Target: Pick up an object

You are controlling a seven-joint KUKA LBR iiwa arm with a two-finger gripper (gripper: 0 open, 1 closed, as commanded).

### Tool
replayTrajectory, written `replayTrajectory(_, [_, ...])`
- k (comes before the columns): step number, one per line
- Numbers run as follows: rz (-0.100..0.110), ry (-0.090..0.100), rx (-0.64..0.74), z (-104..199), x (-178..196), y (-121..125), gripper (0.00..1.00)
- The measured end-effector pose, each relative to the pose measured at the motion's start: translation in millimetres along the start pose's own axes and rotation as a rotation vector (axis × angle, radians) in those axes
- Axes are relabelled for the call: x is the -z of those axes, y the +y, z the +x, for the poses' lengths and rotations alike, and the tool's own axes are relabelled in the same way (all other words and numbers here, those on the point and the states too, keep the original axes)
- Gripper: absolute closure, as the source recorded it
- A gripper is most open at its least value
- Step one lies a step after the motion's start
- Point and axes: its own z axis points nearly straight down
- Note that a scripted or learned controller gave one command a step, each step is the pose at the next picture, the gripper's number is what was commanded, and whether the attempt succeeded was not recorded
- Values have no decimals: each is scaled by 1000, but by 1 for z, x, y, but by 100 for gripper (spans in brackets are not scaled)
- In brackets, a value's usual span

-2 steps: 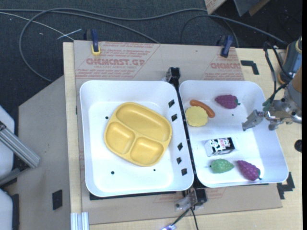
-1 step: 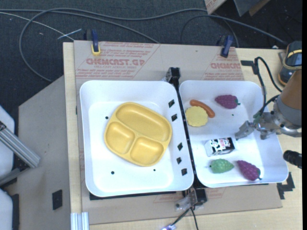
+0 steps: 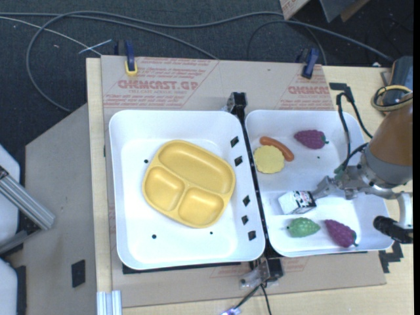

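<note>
My gripper (image 3: pixel 319 191) reaches in from the right, low over the right bin (image 3: pixel 354 131). Its tip is right against a small white and black object (image 3: pixel 295 202) lying near the bin's middle. Whether the object is gripped cannot be seen. Just in front of it lie a green bumpy fruit (image 3: pixel 303 227) and a purple grape bunch (image 3: pixel 340 232). Farther back are a yellow round piece (image 3: pixel 269 159), an orange carrot-like stick (image 3: pixel 277 147) and another purple grape bunch (image 3: pixel 310 138).
The left bin (image 3: pixel 125 195) holds a yellow divided plate (image 3: pixel 189 183). A black divider with clips (image 3: pixel 246 176) runs between the bins. The arm's orange band and grey wrist (image 3: pixel 392 151) stand over the right bin's right edge. A black cable (image 3: pixel 342 120) hangs over that bin.
</note>
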Motion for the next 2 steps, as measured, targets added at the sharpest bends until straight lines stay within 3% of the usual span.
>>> replayTrajectory(1, [-6,-2,0,0,14,1,100])
replayTrajectory(2, [-12,-6,0,-5,75,9,100])
